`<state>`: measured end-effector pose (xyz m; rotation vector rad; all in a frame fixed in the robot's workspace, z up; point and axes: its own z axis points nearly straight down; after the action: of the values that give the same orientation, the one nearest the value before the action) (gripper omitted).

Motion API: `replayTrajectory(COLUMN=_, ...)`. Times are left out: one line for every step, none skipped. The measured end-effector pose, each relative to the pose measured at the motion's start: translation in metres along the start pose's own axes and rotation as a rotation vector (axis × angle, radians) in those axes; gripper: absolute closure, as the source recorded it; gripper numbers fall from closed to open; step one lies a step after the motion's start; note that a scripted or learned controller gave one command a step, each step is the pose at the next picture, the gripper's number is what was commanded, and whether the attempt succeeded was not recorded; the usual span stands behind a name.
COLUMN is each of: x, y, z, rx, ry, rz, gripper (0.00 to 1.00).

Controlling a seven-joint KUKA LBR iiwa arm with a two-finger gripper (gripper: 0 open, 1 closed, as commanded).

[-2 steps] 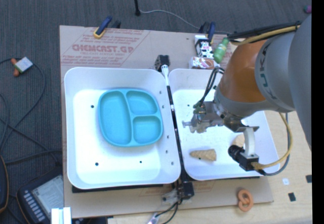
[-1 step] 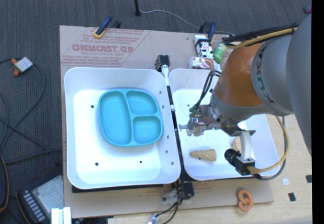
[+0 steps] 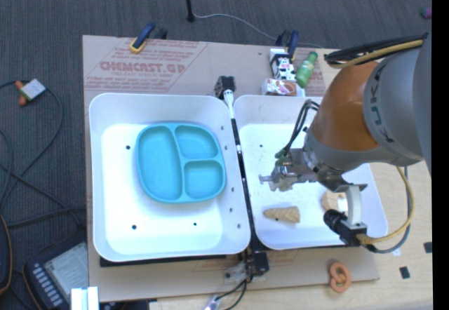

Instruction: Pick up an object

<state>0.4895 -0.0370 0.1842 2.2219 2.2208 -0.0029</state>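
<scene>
- The pincer (image 3: 280,179) is seen low over the right bin (image 3: 256,137), right of the frame's centre; whether it stands wide or narrow cannot be told, and nothing is seen held in it.
- A tan wedge-shaped piece (image 3: 282,214) lies on the bin floor just below the pincer in the frame, apart from it. It is judged the likeliest thing to be picked.
- A second pale piece (image 3: 332,200) lies to the right, partly covered by the wrist, near a black part of the arm (image 3: 339,224).
- A miss could be caused by the offset: if the pincer is lowered where it hangs, the wedge may be passed by or nudged aside.
- The wedge is low and flat, so it may be pressed down rather than gripped, or slid toward the bin's lower wall.
- The blue divided plate (image 3: 181,161) in the left bin (image 3: 98,161) is well apart and is not thought to be at risk.
- Loose cables (image 3: 302,123) by the wrist could snag.
</scene>
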Motion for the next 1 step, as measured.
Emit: replayTrajectory(x=0.0001, y=0.0000, z=0.0001, rx=0.000, ry=0.000, rz=0.000, gripper=0.00)
